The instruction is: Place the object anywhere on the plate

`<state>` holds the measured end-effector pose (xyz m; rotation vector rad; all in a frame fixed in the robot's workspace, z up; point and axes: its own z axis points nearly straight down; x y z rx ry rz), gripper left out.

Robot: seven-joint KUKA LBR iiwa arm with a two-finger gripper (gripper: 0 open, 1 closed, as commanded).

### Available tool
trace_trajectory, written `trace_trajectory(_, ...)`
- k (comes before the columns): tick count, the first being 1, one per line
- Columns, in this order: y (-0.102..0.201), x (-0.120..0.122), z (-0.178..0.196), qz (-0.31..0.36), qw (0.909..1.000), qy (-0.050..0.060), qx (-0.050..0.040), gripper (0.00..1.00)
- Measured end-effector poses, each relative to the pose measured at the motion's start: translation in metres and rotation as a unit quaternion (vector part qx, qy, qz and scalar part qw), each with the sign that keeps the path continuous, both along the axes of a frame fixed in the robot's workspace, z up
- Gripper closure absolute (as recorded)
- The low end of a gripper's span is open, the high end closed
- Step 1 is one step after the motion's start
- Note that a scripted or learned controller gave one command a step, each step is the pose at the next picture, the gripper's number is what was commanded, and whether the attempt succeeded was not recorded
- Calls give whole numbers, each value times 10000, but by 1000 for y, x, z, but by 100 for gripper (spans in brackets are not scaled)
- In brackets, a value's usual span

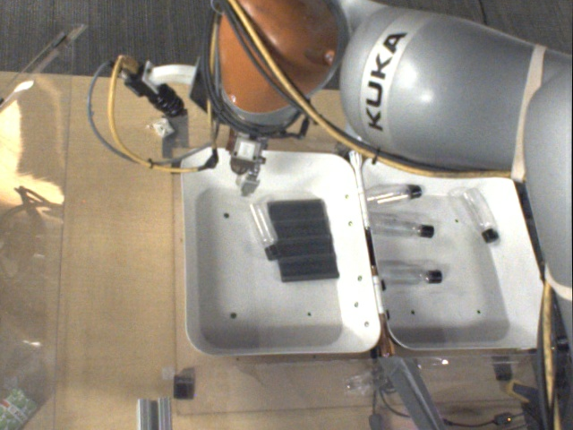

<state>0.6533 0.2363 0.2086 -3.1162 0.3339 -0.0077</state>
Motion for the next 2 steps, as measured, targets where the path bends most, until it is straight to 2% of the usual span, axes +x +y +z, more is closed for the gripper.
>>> trace_trajectory(1, 0, 15, 25, 60, 10000, 16, -4, 100)
trace_trajectory(2, 0, 15, 43, -853, 9964, 21, 3, 100)
